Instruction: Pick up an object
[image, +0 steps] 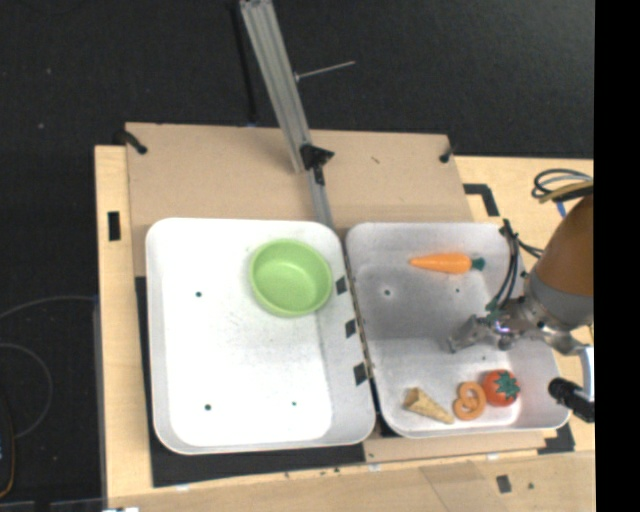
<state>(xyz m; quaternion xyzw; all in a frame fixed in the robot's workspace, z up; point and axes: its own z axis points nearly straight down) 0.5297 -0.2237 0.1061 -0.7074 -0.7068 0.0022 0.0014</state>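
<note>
The right bin (400, 330) holds an orange toy carrot (441, 263) near its far edge. Along its near edge lie a tan cone-shaped piece (427, 405), an orange ring (468, 400) and a red tomato-like toy (500, 387). My gripper (464, 340) hangs low over the bin's middle right, between the carrot and the near-edge toys. Nothing shows in its grasp. It stands apart from every object.
A green bowl (290, 278) sits upright in the far right part of the left bin (200, 400). A metal pole (285, 90) rises behind the bins. The arm's orange band (572, 250) is at the right edge.
</note>
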